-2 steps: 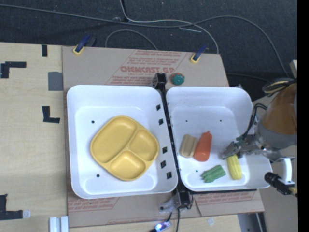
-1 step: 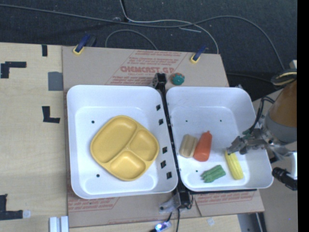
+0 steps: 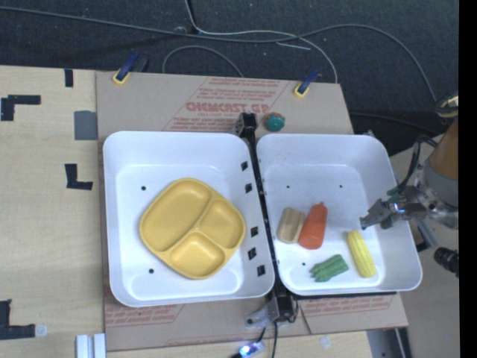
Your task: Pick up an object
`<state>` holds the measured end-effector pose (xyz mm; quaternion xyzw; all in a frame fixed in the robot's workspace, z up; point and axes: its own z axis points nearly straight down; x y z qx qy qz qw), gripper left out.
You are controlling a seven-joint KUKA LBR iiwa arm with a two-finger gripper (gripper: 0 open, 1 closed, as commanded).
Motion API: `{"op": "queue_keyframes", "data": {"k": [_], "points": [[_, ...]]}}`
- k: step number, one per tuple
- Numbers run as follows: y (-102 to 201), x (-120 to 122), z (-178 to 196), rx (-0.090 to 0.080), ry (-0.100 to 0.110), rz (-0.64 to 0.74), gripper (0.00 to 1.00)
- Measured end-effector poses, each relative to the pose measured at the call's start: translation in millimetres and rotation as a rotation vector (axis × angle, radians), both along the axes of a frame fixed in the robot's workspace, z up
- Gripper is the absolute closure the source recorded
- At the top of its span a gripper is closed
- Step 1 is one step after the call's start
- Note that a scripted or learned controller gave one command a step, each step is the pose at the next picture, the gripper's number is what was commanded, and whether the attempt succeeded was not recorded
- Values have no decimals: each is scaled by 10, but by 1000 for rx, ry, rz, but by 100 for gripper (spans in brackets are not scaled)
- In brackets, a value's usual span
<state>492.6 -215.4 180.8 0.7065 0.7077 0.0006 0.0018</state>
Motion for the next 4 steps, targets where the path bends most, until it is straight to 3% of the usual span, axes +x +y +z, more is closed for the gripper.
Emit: {"op": "queue_keyframes", "data": {"k": [1,3,4], "points": [[73,90,512,0,-1,1,100],[1133,223,350,3,5,5,100],[1671,401,429,4,4,6,100]]}}
